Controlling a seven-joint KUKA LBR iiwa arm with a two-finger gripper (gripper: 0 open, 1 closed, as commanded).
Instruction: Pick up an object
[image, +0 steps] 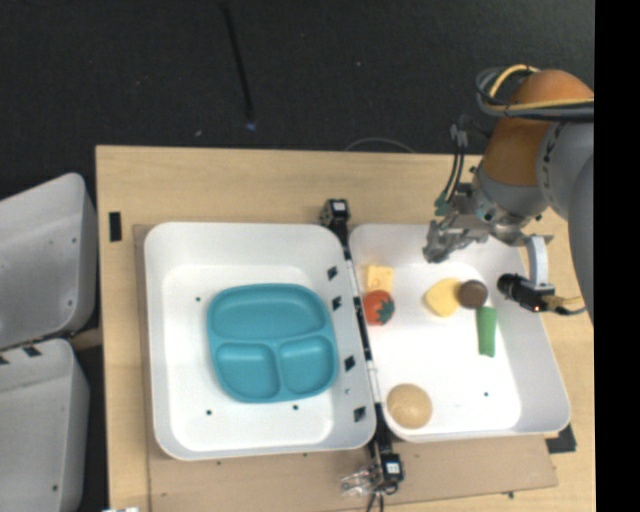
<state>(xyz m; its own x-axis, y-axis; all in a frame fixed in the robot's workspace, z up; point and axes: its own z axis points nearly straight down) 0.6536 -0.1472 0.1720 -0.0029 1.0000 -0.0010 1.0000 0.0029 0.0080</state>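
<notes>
The right bin (520, 400) holds several small objects: a yellow cheese wedge (379, 277), a red tomato-like piece (377, 306), a pale yellow lump (441, 298) touching a brown round piece (472, 293), a green stick (486, 331) and a tan bun (409, 405). My gripper (441, 245) hangs over the far part of that bin, just above the yellow lump and apart from it. I see nothing between its fingers.
The left bin (175, 400) carries a teal divided tray (271, 340). A row of black clips runs along the seam between the bins. Bare bin floor lies at the right bin's near right.
</notes>
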